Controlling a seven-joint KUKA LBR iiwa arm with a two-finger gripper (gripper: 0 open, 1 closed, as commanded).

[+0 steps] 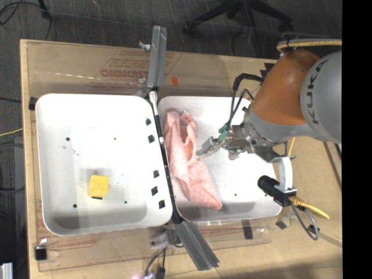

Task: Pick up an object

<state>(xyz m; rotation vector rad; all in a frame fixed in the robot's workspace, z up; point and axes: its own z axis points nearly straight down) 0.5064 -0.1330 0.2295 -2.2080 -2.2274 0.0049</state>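
Pink cloth (187, 158) lies crumpled along the left side of the right bin (244, 106), running from near the bin's far wall down toward its near corner, close against the divider between the two bins. A small yellow block (98, 186) sits well apart in the left bin (52, 112), toward its near left part.

The arm (293, 95) reaches in from the right, and its gripper (208, 149) hangs over the right bin with its tip just beside the cloth's right edge. The fingers are too small and foreshortened from this slant to judge; whether they are spread or pressed together cannot be told, and nothing is visibly caught between them.

The cloth looks like the likely target, being nearest. The main risk is a shallow pinch: soft fabric lying flat offers only a thin fold, so the fingers could close on air or on one loose layer that slips free on the lift. Coming down at the very edge rather than over a raised wrinkle would make that worse. The cloth also lies against the divider, so a descent drifting left could strike the rim. A partial catch might drag the cloth rather than raise it.
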